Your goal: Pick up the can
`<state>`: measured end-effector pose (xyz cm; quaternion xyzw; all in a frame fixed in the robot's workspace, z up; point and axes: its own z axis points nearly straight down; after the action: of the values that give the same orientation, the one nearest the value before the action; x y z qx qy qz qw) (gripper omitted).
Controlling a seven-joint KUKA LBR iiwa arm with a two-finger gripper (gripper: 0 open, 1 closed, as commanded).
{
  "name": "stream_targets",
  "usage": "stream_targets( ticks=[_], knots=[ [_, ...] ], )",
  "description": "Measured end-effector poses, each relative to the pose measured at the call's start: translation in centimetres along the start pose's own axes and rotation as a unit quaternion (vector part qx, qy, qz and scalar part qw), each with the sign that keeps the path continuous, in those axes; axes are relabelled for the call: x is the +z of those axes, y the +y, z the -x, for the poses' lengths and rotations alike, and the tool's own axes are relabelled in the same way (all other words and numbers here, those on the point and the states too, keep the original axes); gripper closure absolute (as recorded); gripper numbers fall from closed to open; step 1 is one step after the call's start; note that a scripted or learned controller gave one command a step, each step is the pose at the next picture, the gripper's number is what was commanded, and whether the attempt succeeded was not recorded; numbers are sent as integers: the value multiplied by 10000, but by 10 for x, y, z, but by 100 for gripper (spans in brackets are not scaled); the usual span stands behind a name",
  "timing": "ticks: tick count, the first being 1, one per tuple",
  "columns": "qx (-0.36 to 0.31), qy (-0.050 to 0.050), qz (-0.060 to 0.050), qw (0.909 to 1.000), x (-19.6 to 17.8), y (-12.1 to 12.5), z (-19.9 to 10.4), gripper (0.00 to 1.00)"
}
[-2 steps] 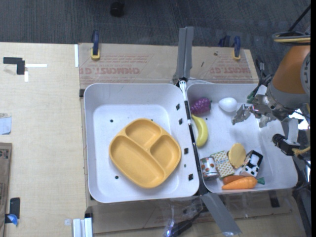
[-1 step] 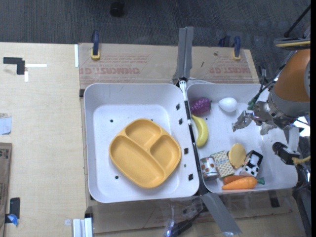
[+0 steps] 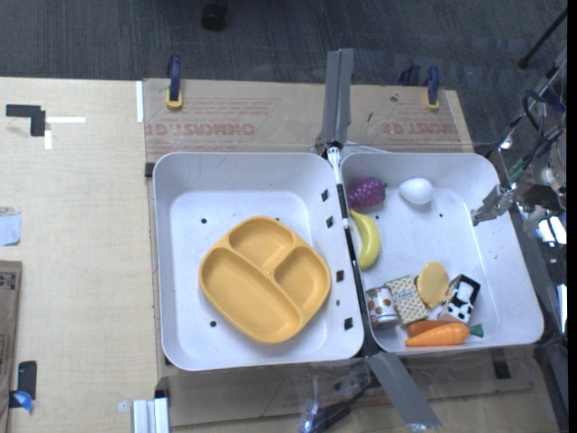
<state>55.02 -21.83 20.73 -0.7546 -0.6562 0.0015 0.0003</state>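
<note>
dark grey carpet floor (image 3: 270, 25) along the top, a black chair caster (image 3: 214, 15) on it, pale wooden bench top (image 3: 72, 242) at left, brown cardboard sheet (image 3: 243, 115) held by blue clamps (image 3: 173, 84), even overhead light

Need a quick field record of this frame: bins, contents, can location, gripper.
left bin: yellow divided plate
right bin: grapes, egg, banana, can, cracker box, cookie, black-and-white toy, carrot
can: lying on its side at the right bin's front left corner, by the divider, beside the cracker box
gripper: at the right bin's right rim, far from the can, nothing seen between its fingers
task state: can not yet picked
</note>
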Motion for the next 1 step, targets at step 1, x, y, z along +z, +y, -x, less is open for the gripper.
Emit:
stream_targets(
  ticks=[1],
  knots=[
    [241, 1, -2, 9997, 44, 68, -36, 0]
  ],
)
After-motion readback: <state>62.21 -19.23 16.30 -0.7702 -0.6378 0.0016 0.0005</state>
